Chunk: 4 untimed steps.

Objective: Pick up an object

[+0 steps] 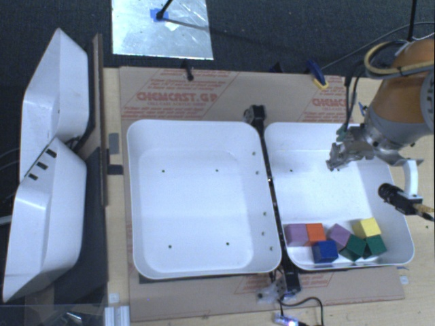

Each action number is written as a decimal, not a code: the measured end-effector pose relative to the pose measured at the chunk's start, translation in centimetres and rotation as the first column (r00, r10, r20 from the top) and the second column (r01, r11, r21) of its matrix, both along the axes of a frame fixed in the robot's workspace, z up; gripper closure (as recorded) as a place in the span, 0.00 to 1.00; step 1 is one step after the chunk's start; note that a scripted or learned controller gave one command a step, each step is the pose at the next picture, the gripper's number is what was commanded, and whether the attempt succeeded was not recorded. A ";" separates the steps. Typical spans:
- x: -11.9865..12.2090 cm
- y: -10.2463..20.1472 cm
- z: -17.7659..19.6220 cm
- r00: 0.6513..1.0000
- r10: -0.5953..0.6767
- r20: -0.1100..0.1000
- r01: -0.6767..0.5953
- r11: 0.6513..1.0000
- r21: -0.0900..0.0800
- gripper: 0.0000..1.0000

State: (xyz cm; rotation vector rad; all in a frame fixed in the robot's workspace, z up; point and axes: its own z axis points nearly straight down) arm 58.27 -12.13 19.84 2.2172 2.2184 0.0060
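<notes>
Several small blocks lie in a cluster along the near edge of the right bin (299, 182): a pale purple block (296, 233), an orange block (315, 232), a blue block (325, 251), a second purple block (338, 236), a green block (355, 248) and a yellow block (370, 227). My gripper (338, 159) hangs over the far right part of that bin, well above and behind the blocks. Nothing shows between its fingertips.
The left bin (197, 195) sits beside the right one, with a black divider (270, 182) between them. White covers (47, 168) stand at the far left. A shiny metal sheet (162, 19) lies beyond the bench.
</notes>
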 end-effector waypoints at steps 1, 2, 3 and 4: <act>0.1 0.0 2.1 1.000 0.000 -0.004 0.000 1.000 0.001 1.00; -1.4 6.0 1.9 1.000 0.004 -0.006 -0.004 1.000 0.002 1.00; -3.2 11.0 2.8 1.000 0.004 -0.005 -0.004 1.000 0.002 1.00; -4.3 16.6 1.8 1.000 0.004 -0.006 -0.004 1.000 0.002 1.00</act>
